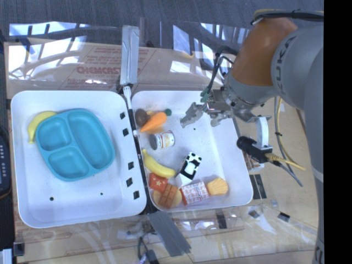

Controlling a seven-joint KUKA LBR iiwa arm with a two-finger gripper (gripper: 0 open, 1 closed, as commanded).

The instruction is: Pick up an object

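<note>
Two shallow white bins are seen side by side on the bench, the left bin (22, 202) and the right bin (231, 147) meeting along a common edge near the middle. In the left bin a blue divided plate (74, 143) is laid across the centre, and a yellow banana (36, 122) is tucked against that plate's far left rim, close to the bin's far left corner. The right bin is crowded along its left and near edges. A carrot (154, 121) is found near the far left corner, with a dark round item (141, 116) touching it on the left side. A small tin can (163, 140) is lying on its side just nearer than the carrot. A second banana (158, 166) is set along the left edge, and a black-and-white toy (190, 165) is placed beside it toward the bin's middle. Along the near edge a red block (159, 182), a brown waffle-like piece (170, 196), a red-and-white packet (193, 192) and an orange-yellow item (218, 187) are grouped closely. The gripper (202, 114) is held over the far part of the right bin, to the right of the carrot and apart from it. Its fingers are spread and nothing is seen between them.
</note>
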